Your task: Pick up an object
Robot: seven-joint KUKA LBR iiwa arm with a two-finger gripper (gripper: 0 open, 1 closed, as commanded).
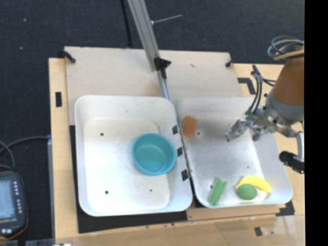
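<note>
The end effector (237, 131) hung over the right bin (225, 188), its state impossible to tell, seemingly approaching; next it needed lowering onto the orange block (189, 126).

- Two white bins were seen side by side: a left bin (92, 137) and a right bin (215, 111).
- A blue bowl (154, 154) lay in the left bin.
- An orange block (189, 126), a green stick (217, 190), a green ball (246, 191) and a yellow banana (257, 183) lay in the right bin.
- The gripper (237, 131) was poised over the right bin, with nothing seen between its fingers.
</note>
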